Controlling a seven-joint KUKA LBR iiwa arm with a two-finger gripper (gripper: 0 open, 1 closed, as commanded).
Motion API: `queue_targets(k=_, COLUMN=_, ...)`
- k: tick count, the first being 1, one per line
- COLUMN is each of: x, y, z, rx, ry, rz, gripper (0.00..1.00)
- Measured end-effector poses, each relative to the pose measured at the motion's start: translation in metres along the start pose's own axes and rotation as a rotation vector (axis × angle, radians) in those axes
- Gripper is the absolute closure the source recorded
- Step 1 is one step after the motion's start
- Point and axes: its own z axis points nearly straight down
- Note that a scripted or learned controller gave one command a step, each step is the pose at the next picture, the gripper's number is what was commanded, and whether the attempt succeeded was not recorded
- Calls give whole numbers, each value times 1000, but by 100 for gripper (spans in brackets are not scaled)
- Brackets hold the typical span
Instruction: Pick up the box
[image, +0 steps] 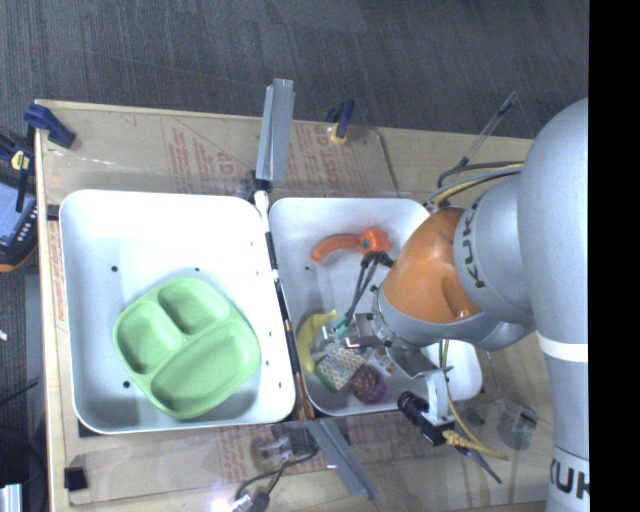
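Low in the frame's middle, the box (338, 372) w/ dots lies in the right bin (300, 225), touching the pincer (345, 338) just above it. Can't tell its grip. Farther up lies an orange tool (345, 243).

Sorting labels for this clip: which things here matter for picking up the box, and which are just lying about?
For the job:
- patterned box, right bin
- hand, low over the clutter
- right bin

Lying about:
- green divided plate, left bin
- orange tool
- yellow item
- dark purple item
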Motion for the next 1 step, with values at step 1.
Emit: queue_targets(k=1, x=3, y=0, z=-8, rx=9, ry=9, rz=-12, gripper=100)
